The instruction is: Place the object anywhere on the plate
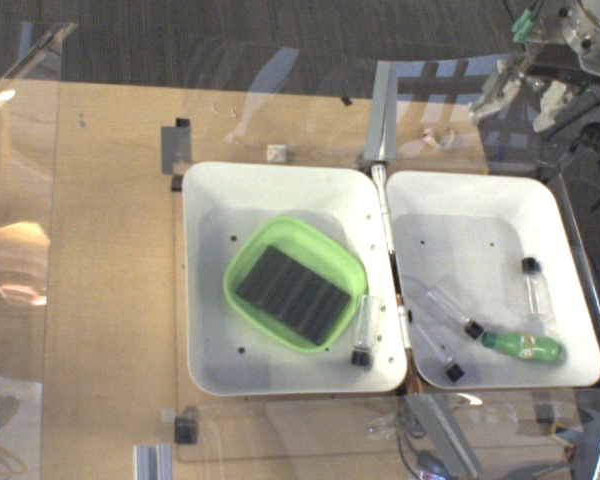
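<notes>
One green bottle [521, 345] with unreadable label, right bin [560, 218].

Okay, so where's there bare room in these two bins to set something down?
Left bin: bare floor left of and behind the green plate; tight on its right, where a clear vial lies. Right bin: the back half is bare; the front is crowded with clear vials and a green bottle. The gripper is behind that bin.
</notes>
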Controlling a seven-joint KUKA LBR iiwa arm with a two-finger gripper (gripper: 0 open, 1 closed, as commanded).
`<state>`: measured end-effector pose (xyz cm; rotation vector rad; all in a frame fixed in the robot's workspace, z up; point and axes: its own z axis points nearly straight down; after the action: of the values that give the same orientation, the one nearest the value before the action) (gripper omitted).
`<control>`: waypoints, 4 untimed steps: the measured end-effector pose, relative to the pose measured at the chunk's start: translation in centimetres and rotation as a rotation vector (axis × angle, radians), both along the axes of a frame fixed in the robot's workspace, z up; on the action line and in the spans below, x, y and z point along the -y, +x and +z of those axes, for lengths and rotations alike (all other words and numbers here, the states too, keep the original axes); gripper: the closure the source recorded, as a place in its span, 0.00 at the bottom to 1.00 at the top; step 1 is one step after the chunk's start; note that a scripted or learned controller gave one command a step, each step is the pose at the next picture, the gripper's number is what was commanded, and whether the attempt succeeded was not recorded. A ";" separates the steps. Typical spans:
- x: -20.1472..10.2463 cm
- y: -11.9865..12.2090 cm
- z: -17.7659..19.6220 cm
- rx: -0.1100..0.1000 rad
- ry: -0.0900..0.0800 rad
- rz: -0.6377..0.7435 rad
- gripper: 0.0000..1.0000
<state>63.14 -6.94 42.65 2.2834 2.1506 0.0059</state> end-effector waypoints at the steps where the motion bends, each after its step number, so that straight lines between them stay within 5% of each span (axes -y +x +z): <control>1: -11.2 -1.7 -3.8 -0.002 0.001 -0.055 0.00; 2: -11.4 -1.6 -2.6 0.002 0.001 -0.046 1.00; 3: -14.4 3.6 -13.0 -0.006 0.001 0.016 1.00; 4: -14.4 3.6 -13.0 -0.004 0.001 0.016 0.00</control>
<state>66.75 7.48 29.70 2.2687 2.1717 0.0023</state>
